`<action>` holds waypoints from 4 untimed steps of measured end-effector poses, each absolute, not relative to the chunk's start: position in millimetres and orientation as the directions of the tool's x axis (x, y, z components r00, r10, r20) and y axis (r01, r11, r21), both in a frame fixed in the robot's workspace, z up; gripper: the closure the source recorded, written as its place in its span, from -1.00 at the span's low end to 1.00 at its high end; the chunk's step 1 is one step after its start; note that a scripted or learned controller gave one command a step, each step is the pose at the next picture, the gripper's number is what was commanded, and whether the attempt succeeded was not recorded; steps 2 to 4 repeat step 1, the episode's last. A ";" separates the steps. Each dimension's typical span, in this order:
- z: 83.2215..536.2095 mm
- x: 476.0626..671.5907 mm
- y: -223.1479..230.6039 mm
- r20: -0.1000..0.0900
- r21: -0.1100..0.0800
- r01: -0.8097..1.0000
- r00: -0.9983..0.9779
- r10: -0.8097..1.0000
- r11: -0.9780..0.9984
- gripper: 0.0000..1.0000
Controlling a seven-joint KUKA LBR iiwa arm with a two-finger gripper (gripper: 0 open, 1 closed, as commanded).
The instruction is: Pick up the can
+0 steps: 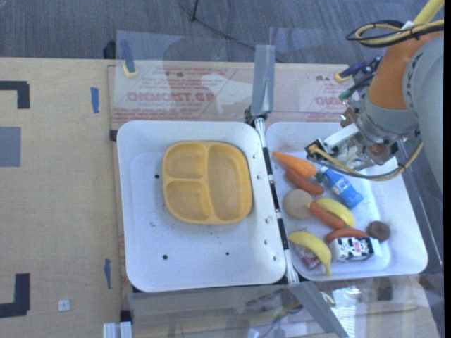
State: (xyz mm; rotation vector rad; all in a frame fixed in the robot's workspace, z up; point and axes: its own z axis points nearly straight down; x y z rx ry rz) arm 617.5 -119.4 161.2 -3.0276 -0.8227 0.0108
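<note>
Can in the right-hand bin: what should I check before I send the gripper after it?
1. Can in sight, at the near end of the right bin: ok.
2. Gripper over the can: not ok; it hangs over the bin's far end, near the blue bottle.
3. Room around the can: not ok; a banana and a brown round fruit crowd it.
4. Can's pose, upright or lying: cannot tell.
5. Gripper free of load: cannot tell.
</note>
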 end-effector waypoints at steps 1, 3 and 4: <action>164.2 592.5 -152.5 -0.006 -0.006 0.371 0.928 0.372 -0.928 1.00; 164.2 592.5 -152.5 -0.006 -0.006 0.371 0.928 0.372 -0.928 1.00; 164.2 592.5 -152.5 -0.006 -0.006 0.371 0.928 0.372 -0.928 1.00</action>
